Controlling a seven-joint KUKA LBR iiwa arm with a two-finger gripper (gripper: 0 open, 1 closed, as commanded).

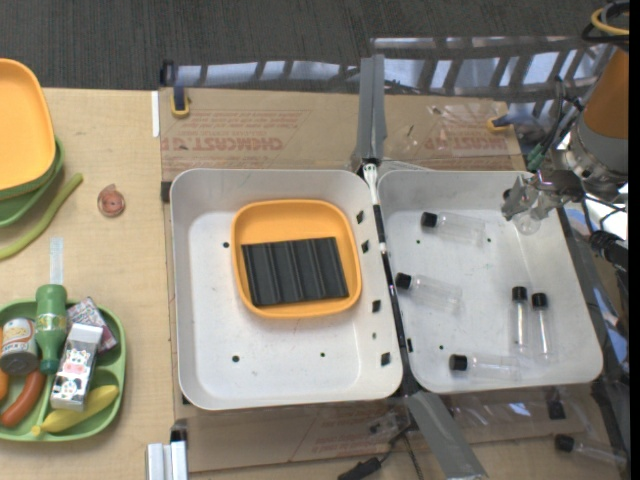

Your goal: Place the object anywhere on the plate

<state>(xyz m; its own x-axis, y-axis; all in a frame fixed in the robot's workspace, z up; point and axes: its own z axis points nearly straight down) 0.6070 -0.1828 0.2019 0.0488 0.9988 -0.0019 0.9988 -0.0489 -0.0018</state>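
Overhead, two shallow white bins sit side by side on a cardboard-covered bench. An orange plate [296, 258] rests in the left bin [200, 368], toward its far side, and carries a dark ribbed rectangular pad [296, 271] across its middle. Five clear vials with black caps lie scattered on the floor of the right bin [580, 358]: one vial [450, 226] near the far wall, one [425, 287] by the left wall, two [521, 315] [540, 320] side by side toward the right, and one [478, 365] along the near edge. At the right bin's far right corner, the arm's gripper [527, 200] hangs above the rim with something clear and glassy at its tip; whether the fingers are spread or closed cannot be made out. Left of the bins, a green tray [110, 408] of toy food sits on the wooden table.
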